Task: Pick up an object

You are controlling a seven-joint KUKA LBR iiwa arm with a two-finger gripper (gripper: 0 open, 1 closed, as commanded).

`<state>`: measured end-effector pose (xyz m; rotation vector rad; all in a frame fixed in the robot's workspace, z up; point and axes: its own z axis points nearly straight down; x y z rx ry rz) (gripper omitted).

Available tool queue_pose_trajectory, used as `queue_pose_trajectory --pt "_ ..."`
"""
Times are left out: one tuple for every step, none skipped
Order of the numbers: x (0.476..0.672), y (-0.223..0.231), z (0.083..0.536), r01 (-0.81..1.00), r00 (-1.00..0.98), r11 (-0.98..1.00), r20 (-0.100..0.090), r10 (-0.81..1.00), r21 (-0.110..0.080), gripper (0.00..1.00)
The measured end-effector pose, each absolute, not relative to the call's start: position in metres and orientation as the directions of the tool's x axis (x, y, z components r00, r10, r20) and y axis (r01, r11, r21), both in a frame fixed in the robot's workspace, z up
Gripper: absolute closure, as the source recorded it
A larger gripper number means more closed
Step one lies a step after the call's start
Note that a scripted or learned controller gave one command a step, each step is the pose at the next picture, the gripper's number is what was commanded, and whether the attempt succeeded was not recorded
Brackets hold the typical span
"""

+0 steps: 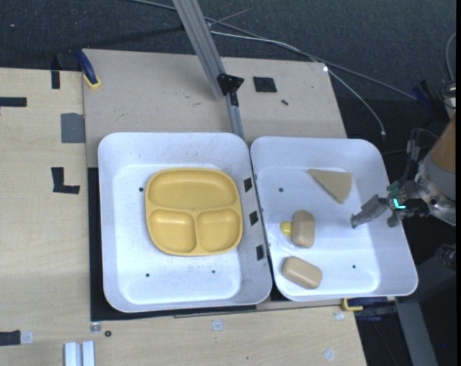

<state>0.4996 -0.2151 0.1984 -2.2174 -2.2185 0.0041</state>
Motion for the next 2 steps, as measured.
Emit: queue_pose_trajectory --pt "0.501 -0.215 0.200 1.000 -0.001 0.001 0.000 1.000 -0.002 0.00" --pt "0.494 -0.221 0.153 1.000 0.000 0.000 0.000 1.000 -0.003 0.00"
